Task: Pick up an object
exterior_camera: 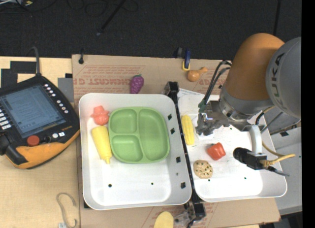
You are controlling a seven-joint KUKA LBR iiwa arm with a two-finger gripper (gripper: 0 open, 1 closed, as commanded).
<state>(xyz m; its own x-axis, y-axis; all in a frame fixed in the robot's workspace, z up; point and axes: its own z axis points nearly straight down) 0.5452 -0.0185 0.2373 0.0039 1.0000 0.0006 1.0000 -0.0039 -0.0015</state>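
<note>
The gripper hangs low over the left part of the right bin, under the grey arm with its orange band. A yellow corn cob lies just left of the gripper, along the bin's left wall. Slightly below and right of the gripper sits a red pepper. A round brown cookie lies nearer the front. In the left bin a green divided plate rests, with a pink toy and a yellow toy to its left.
A purple grape bunch and an orange-tan toy lie on the cardboard behind the bins. A yellow object sits in front of them. A teach pendant lies on the bench at the left.
</note>
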